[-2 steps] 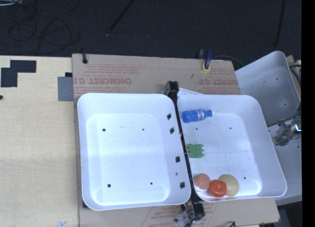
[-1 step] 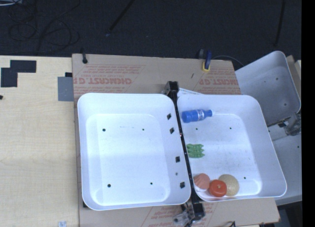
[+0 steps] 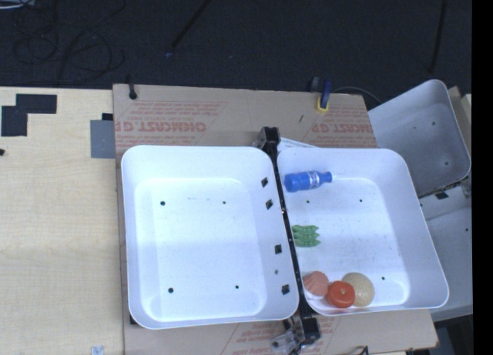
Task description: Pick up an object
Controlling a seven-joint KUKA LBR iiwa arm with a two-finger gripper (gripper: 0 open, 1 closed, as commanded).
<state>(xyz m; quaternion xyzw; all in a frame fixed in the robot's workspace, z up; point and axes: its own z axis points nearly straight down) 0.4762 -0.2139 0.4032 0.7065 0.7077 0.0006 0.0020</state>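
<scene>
1. Red round piece (image 3: pixel 340 294), at the near edge of the right bin (image 3: pixel 422 222); it touches a pink round piece (image 3: pixel 314 281) on its left and a tan round piece (image 3: pixel 360 287) on its right.
2. Green ridged item (image 3: pixel 306 235), near the bin's left wall, apart from that cluster.
3. Blue bottle (image 3: pixel 307 181), lying on its side at the bin's far left, cap pointing right.
4. Left bin (image 3: pixel 128 222), touching the right bin along a black divider.
5. Cardboard sheet (image 3: pixel 200 116), under both bins, on the wooden bench (image 3: pixel 54 238).
6. My gripper: I cannot tell how far it is open or whether it holds anything.
</scene>
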